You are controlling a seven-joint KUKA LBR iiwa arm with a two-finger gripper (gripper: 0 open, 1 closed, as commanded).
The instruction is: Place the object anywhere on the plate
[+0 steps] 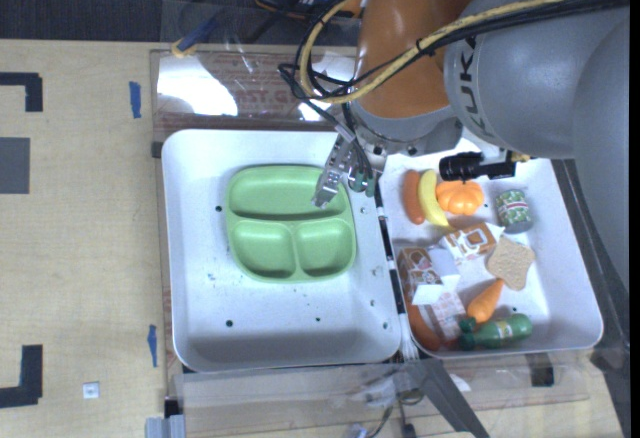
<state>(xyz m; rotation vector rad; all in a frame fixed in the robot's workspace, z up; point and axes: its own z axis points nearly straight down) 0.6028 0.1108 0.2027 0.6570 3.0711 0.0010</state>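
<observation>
While the grey arm (540,56) reached in from the right, its jaws (333,184) hung over the upper right part of the green plate (290,222), at the edge of the long top compartment. Whether they were spread or pressed together could not be told from this angle, and nothing could be made out between them.

That plate, divided into three compartments, lay in the left white bin (200,306), its long top compartment running left to right and two smaller ones below.

Which object was meant could not be told; all of the toy food lay in the right bin (570,276), none of it on the plate. A yellow banana (431,200) lay with its long axis running roughly top to bottom, touching an orange piece (412,196) on its left and a small pumpkin (460,198) on its right. A carrot (484,301) pointed down and left on a slant. A green bottle-shaped piece (497,331) lay on its side, its long axis left to right, near the bin's lower rim. A slice of bread (510,264) and a small can (513,208) sat nearer the right wall.
</observation>
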